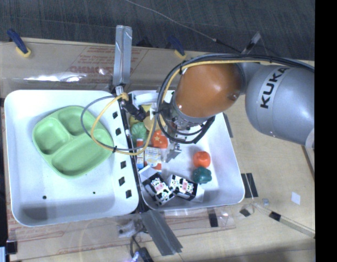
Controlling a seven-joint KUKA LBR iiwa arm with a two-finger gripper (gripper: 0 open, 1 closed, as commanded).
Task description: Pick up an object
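Note:
The grey arm with its orange band [206, 89] reaches in from the right and hangs over the right bin [225, 173]. My gripper [172, 149] points down into the bin's middle, just right of an orange-red toy [159, 141] and a small white carton [152, 156]. A green toy [138, 130] lies at the bin's left wall. An orange ball-like toy [201, 159] and a teal one [201, 174] sit to the gripper's right. Two black-and-white patterned blocks [171, 186] lie near the front wall. The wrist hides the fingers.
The left bin [26, 195] holds a green divided plate [72, 141]. Yellow and black cables [111, 121] loop from the wrist across the wall between the bins. A grey bracket [122, 56] stands behind the divider.

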